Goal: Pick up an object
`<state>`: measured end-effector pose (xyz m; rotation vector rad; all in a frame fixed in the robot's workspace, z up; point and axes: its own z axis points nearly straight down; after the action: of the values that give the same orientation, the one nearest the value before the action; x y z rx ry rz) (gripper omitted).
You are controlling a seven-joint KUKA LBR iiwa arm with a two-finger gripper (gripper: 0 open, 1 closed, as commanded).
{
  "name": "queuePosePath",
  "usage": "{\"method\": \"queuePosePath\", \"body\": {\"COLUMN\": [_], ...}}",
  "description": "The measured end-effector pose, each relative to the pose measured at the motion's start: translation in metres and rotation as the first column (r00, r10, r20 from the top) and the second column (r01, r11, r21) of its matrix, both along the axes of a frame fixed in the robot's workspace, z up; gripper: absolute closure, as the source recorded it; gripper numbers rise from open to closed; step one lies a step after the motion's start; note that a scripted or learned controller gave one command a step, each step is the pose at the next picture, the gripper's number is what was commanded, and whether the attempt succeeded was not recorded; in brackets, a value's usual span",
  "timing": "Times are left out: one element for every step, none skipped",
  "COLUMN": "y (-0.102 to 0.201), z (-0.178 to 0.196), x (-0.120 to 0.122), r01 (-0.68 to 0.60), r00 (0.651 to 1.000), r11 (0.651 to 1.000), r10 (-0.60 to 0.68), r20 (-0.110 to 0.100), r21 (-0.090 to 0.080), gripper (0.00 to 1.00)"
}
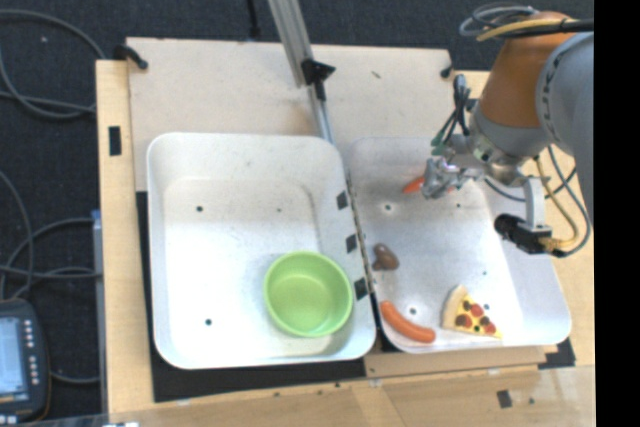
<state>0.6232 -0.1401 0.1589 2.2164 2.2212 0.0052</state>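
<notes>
Wooden tabletop (230, 85) carries two white bins. Left bin (200, 185) holds a green bowl (308, 292). My end effector (437, 183) hangs over the right bin (530, 285); grip state I cannot tell. Beside it lies a small orange piece (412, 185). Nearer: brown lump (385, 258), sausage (407, 322), pizza slice (470, 313).

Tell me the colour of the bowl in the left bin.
The bowl is light green, seen best in the camera view.

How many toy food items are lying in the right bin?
4. A hot dog at the near-left corner, a pizza slice beside it, a brown piece by the left wall, a small orange piece beside the gripper. The arm may hide more.
</notes>
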Motion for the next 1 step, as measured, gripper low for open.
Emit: {"method": "queuePosePath", "body": {"y": [0.0041], "z": [0.0511], "x": [0.0101], "r01": [-0.002], "r00": [1.0], "r11": [1.0], "r10": [0.002], "r20": [0.002], "r21": [-0.001], "gripper": [1.0]}}
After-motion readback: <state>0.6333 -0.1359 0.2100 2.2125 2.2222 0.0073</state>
